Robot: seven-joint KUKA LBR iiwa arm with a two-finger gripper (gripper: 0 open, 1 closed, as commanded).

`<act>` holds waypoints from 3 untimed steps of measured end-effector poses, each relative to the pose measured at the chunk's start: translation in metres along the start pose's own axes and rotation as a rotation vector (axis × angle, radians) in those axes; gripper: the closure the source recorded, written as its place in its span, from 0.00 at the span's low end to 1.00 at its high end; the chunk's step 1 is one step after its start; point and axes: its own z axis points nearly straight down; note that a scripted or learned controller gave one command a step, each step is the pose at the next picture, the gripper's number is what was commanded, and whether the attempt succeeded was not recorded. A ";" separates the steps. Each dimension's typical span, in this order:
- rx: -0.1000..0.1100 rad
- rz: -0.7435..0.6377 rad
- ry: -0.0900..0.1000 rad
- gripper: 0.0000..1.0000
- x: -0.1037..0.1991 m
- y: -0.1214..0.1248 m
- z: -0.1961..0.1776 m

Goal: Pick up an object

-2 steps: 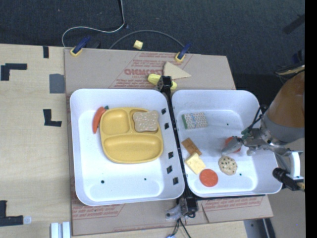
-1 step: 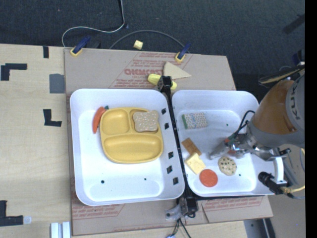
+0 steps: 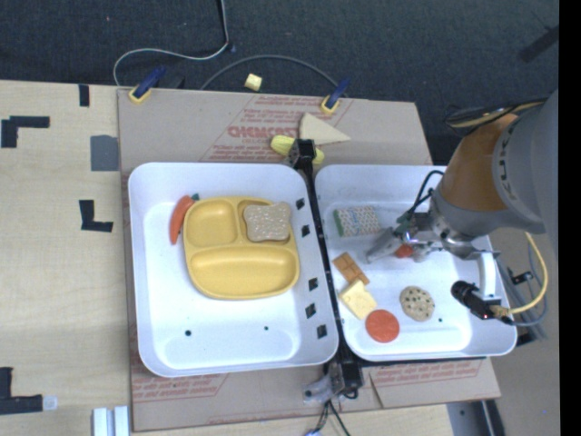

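Claw (image 3: pixel 397 244) is seen low in right bin (image 3: pixel 454 184), near a small red item (image 3: pixel 406 252); its grip state cannot be told.

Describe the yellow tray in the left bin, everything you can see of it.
The yellow tray looks like smooth plastic, rounded at the corners, with three compartments: two small ones at the top and one wide one below. It lies flat in the upper middle of the left bin. A slice of brown bread sits in its upper right compartment; the other two hold nothing visible. An orange carrot lies right by its left edge.
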 end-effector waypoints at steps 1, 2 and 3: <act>0.000 -0.003 0.002 0.00 0.055 0.053 0.001; 0.008 0.000 0.004 0.00 0.018 0.097 0.002; 0.004 0.000 0.002 0.00 0.065 0.089 0.002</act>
